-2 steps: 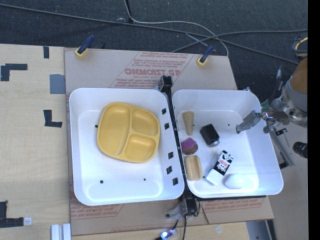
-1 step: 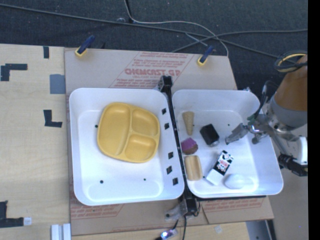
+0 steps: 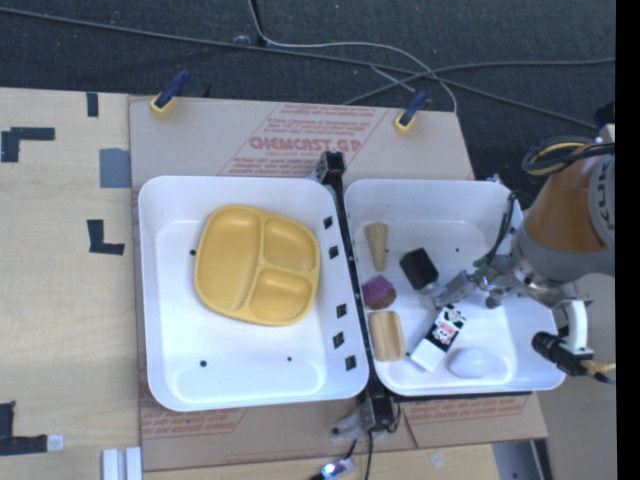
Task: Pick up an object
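Nothing is picked up yet, as far as I can judge: every object lies on the floor of the right bin [image 3: 430, 193], and none sits in my pincer [image 3: 462, 286]. My pincer hangs low over that bin, just right of the black block [image 3: 418, 267] and just above the small black-and-white carton [image 3: 440, 338]. Whether it is spread or pressed together I cannot tell; the metal parts blur into one another. So the whole of the job is left: settle on a thing, close on it, lift.

Around the black block: a cone-shaped tan piece [image 3: 376, 243] to its left, a purple lump [image 3: 377, 291] below-left, a tan loaf-like piece [image 3: 386, 335] lower still, and a pale rounded object [image 3: 471, 363] below-right, near the carton. These lie close together, so my fingers could nudge a neighbour on the way down. The yellow divided plate [image 3: 256, 264] lies far left of the block, in the left bin [image 3: 160, 298], out of my way.
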You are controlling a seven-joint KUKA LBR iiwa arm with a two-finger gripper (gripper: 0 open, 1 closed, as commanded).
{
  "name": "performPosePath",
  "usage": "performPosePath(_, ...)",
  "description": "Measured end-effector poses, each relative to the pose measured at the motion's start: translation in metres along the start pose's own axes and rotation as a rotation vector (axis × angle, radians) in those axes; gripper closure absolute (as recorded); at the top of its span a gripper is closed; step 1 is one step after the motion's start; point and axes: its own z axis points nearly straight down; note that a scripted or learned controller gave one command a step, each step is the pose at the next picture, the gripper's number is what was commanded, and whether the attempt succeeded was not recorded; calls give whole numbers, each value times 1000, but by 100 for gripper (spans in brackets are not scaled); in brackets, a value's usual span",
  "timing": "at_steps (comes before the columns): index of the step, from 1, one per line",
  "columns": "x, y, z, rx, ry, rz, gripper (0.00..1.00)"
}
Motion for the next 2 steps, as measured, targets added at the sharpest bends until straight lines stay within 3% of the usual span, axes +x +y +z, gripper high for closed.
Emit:
performPosePath(1,0,1,17,-6,-3,-1,0)
performPosePath(2,0,1,5,-9,-5,0,100)
